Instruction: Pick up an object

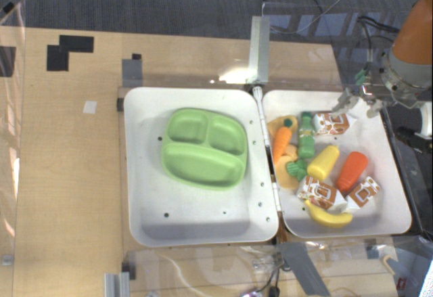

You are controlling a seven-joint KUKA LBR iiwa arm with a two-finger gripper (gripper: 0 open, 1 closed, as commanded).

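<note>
Pincer [357, 101] open, empty, over right bin's [399, 184] far edge; nearest target brown-white carton [333, 124] just down-left

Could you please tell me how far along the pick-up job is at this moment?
Nothing looks picked yet. The gripper hangs over the right bin's upper edge, beside a carton, with nothing between its fingers. The banana, orange carrot and other toys lie in the bin. Descent, grasp and lift are left.

Grey arm [414, 52] with orange band, entering from the right. Two-finger gripper [358, 101] lowered, fingers spread apart. Nothing between fingers.
</note>
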